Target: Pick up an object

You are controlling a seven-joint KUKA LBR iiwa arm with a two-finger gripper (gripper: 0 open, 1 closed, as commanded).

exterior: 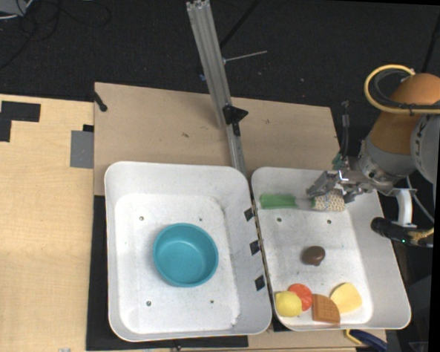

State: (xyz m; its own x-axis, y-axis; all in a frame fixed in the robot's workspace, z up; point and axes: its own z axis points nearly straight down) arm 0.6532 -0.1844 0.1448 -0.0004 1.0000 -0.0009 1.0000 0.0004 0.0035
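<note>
A: Where is the tool (329, 191) sitting right now?

B: It is hanging over the far end of the right bin (380, 293), with the grey arm (401, 138) reaching in from the right. A small pale speckled object (330, 203) is sitting right at its fingertips, touching or just under them.

A: Is it pinching that speckled piece?

B: I cannot tell. The fingers are blurring into the object at this angle, so whether they are spread or pressed together is not readable.

A: What else is lying in that bin?

B: A flat green block (277, 201) is resting at the far left corner, just beside the tool. A dark brown rounded object (313, 255) is lying near the middle, well apart from the others. Along the near edge, a yellow ball (288, 304), a red-orange object (300, 294), a brown waffle-like piece (325, 310) and a yellow wedge (346, 297) are crowding together, touching one another.

A: And the left bin (129, 196)?

B: A teal bowl (185, 254) is standing upright near its middle. Both bins are resting side by side on the table (156, 123).
</note>
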